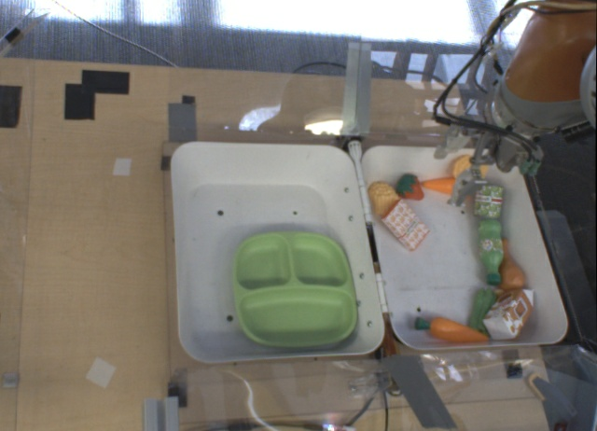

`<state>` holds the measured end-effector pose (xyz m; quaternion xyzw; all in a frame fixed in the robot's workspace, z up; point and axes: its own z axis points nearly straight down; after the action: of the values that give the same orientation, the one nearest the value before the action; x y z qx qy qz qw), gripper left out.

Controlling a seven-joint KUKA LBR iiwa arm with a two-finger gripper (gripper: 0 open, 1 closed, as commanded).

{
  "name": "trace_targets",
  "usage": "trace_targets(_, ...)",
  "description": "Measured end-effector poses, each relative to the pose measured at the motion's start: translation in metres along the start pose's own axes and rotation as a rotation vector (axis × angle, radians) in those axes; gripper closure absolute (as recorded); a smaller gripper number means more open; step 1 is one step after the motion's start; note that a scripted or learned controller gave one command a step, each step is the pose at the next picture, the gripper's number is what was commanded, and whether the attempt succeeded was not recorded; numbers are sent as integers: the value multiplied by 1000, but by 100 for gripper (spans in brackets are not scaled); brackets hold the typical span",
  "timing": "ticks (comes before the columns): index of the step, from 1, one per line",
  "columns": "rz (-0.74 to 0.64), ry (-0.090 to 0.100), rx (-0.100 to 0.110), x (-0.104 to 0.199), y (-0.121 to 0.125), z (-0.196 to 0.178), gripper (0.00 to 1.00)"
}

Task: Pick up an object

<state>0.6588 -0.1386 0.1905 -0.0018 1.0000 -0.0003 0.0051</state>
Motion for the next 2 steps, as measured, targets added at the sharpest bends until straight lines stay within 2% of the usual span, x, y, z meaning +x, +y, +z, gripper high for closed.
trace_targets(1,12,-5,3,15,-69,101,0)
trace_targets(2,3,-15,3,11,-65,87,100)
